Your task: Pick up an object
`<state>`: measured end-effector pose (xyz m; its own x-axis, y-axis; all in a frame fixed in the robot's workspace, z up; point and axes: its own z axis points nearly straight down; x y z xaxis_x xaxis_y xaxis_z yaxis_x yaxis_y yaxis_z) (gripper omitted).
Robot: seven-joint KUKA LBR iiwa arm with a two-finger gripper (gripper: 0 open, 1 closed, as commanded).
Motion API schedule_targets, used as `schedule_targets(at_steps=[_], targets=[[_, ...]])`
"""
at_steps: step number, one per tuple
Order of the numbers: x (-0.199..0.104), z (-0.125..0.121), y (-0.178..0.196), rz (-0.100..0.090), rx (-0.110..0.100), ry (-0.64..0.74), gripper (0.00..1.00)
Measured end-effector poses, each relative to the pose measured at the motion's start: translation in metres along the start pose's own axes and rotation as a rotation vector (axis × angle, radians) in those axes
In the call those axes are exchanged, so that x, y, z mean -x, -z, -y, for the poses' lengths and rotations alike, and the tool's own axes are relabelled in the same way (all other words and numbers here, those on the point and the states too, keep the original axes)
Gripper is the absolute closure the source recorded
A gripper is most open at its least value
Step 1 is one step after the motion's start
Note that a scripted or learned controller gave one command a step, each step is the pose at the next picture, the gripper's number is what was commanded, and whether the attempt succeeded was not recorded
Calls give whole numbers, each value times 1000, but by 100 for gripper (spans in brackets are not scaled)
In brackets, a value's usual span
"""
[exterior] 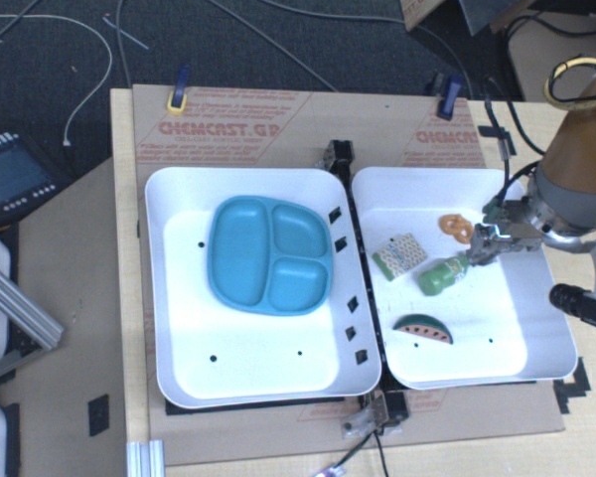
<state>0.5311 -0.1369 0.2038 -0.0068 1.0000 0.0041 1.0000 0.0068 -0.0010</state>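
Just claw (474, 253) touching green object (438, 277), mid right bin (536, 361).

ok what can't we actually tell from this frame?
- Claw: too small and dark in the camera view to tell whether it is open or shut, or whether it touches the green object.
- Green object: its right end is blurred against the claw; its kind is unclear.
- Arm: cut off by the right edge.
- Patterned item: too small to identify.
- Orange pretzel-like piece: too small to be sure what it is.
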Motion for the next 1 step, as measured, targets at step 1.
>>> schedule_targets(at_steps=[1], targets=[[-44, -3, 4, 1, -1, -3, 100]])
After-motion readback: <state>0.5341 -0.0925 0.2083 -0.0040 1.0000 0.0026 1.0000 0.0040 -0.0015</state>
